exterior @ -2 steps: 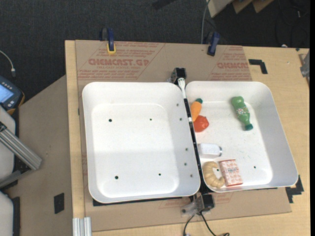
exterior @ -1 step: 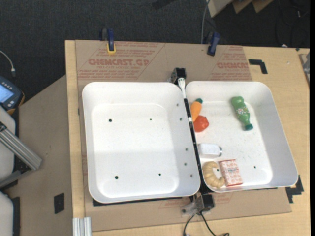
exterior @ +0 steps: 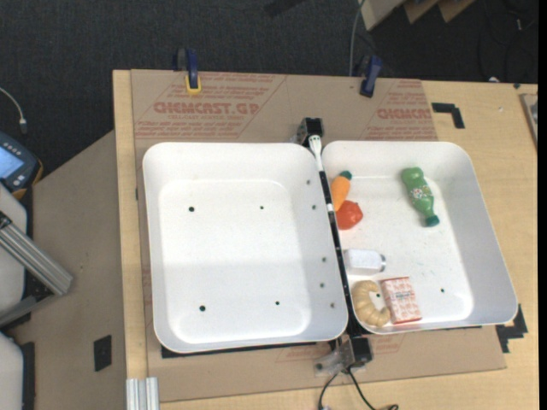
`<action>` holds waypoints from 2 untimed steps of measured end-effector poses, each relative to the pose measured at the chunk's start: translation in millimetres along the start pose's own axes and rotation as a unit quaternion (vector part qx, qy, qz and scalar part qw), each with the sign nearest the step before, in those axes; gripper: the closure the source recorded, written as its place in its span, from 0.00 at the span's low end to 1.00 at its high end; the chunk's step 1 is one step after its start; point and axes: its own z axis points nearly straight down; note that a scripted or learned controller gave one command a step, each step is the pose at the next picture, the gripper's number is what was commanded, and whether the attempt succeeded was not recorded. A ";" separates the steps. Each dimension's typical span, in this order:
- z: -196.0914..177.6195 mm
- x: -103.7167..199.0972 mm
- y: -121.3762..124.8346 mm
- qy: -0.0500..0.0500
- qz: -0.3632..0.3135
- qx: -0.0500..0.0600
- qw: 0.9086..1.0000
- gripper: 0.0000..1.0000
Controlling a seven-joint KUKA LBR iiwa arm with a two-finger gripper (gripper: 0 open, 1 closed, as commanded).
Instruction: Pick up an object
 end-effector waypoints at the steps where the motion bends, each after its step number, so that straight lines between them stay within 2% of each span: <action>1: -10.7 -0.2 0.8 -0.002 0.000 -0.002 1.000 1.00; 2: -21.6 -0.5 1.7 -0.003 -0.001 -0.004 1.000 1.00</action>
